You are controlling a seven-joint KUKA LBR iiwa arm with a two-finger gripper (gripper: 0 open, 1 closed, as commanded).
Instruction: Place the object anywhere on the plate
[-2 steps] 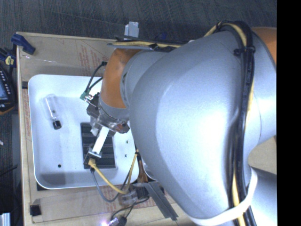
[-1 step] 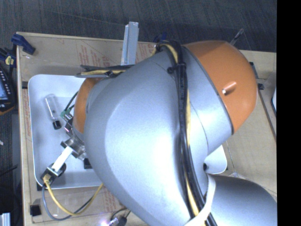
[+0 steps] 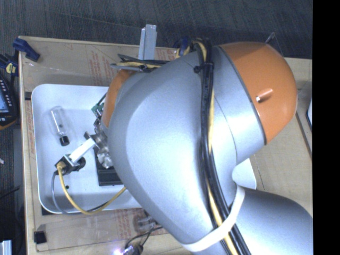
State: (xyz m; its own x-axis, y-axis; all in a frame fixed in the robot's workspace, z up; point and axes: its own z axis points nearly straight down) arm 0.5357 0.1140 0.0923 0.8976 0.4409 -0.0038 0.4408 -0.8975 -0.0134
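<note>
My arm [image 3: 212, 142] fills most of the view and hangs low over the left white bin [image 3: 40, 142]. The gripper [image 3: 102, 152] reaches down from under the grey wrist near the bin's middle, and the wrist hides most of it. A clear tube with a dark cap [image 3: 59, 124] lies on the bin floor, to the upper left of the gripper and apart from it. A flat black block [image 3: 109, 176] lies just below the gripper, partly under the arm. I cannot tell whether it touches the gripper.
A small green thing [image 3: 97, 108] peeks out beside the orange band at the bin's upper middle. A grey upright post [image 3: 148, 42] stands at the bench's back edge. Blue clamps [image 3: 24, 48] sit at the far left corner. The arm hides the right bin.
</note>
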